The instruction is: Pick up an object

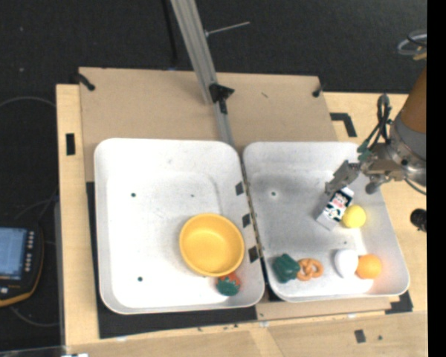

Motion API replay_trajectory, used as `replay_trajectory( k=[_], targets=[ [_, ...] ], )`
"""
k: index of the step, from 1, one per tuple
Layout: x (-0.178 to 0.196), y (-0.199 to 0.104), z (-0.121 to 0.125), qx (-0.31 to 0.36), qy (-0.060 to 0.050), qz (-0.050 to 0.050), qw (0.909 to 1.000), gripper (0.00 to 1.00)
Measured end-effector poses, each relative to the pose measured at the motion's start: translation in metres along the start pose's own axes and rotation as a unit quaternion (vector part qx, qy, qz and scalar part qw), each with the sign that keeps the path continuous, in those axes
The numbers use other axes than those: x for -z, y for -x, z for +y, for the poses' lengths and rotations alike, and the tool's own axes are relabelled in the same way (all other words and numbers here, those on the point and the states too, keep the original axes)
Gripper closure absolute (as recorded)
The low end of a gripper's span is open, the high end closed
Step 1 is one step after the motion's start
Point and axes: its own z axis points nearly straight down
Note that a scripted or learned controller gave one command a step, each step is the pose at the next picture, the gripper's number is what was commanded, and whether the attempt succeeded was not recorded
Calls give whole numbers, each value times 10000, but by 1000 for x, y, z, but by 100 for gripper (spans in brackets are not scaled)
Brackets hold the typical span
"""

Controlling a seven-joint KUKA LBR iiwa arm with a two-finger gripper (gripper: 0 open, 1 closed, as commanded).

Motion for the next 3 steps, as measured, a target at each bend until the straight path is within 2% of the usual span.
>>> replay_trajectory(
  k=[1, 2, 3],
  targets=[
    [0, 0, 0, -3, 1, 1, 10000, 0],
    [-62, 6, 1, -17, -33, -4, 10000, 0],
    [-121, 7, -4, -19, -16, -3, 10000, 0]
  ],
)
